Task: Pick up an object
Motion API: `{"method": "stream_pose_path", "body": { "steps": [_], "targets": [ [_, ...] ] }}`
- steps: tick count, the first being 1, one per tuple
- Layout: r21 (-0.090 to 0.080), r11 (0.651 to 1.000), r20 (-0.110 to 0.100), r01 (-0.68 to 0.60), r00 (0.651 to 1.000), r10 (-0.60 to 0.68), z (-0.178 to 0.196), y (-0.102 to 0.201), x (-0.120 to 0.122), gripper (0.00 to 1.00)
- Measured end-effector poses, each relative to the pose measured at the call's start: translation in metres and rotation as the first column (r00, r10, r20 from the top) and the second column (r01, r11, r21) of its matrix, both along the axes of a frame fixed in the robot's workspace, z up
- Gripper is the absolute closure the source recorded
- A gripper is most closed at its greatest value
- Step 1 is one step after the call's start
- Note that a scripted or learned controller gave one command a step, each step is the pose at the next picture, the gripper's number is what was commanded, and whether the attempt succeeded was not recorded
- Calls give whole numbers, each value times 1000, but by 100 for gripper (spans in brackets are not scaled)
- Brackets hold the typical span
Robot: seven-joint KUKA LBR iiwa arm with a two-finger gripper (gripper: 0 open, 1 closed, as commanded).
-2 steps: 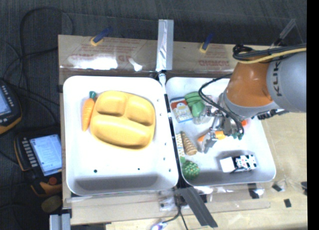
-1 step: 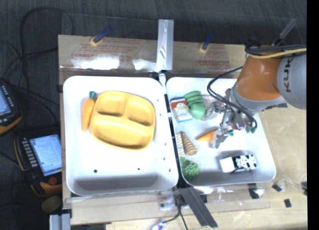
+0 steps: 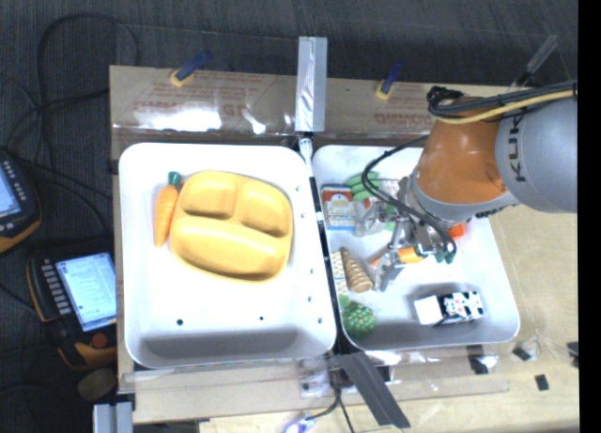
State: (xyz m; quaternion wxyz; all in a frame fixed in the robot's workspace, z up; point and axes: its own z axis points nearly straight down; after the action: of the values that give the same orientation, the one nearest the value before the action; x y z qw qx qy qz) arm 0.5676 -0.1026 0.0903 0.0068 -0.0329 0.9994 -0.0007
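I log the gripper (image 3: 392,267) low inside the right bin (image 3: 498,304), reaching in from the right; I cannot tell how it is set or whether it has hold of anything. Just beside its tip: a small orange piece (image 3: 410,255) and a tan cone-shaped item (image 3: 356,271). Near: a red-and-white packet (image 3: 339,208) at the bin's left wall, a green leafy piece (image 3: 357,317) in front, a white-and-black box (image 3: 449,306) towards the front right. Left bin (image 3: 141,328), well apart: yellow compartment tray (image 3: 232,224), with a carrot (image 3: 165,211) touching its left edge.
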Motion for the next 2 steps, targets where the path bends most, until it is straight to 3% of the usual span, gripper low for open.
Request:
{"method": "stream_pose_path", "body": {
  "steps": [1,2],
  "targets": [
    [-3,1000,4,-1,1000,1,11,0,2,100],
    [-3,1000,4,-1,1000,1,11,0,1,0]
  ]
}}
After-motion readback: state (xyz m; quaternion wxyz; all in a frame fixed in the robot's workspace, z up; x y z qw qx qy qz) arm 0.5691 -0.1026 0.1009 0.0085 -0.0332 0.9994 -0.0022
